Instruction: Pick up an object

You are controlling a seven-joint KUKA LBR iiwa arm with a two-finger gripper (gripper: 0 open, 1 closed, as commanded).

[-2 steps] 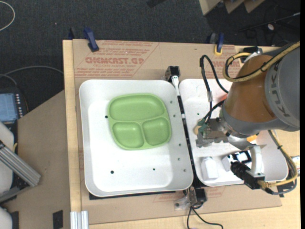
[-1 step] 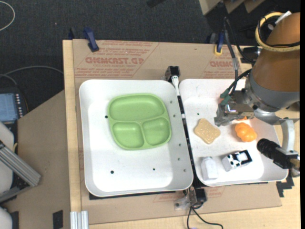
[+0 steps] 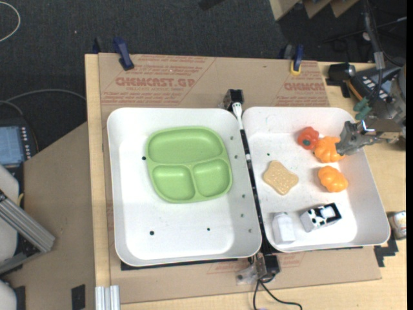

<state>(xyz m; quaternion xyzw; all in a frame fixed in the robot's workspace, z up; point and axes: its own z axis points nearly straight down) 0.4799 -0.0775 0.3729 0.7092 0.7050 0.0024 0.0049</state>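
The right bin (image 3: 361,232) holds several small items. A red pepper-shaped toy (image 3: 308,136) lies at the back, with an orange one (image 3: 326,149) touching it and a second orange one (image 3: 332,179) nearer the front. A tan cracker-like piece (image 3: 280,177) lies in the middle. A white block (image 3: 282,227) and a black-and-white toy (image 3: 321,216) sit by the front wall. My gripper (image 3: 349,141) reaches in from the right at the bin's right rim, just right of the upper orange toy.
The left bin (image 3: 122,192) holds a green three-compartment plate (image 3: 188,164). A black strip (image 3: 248,173) runs between the bins. Blue and yellow clamps (image 3: 122,53) hold the cardboard base at the back. Cables and hardware crowd the right edge.
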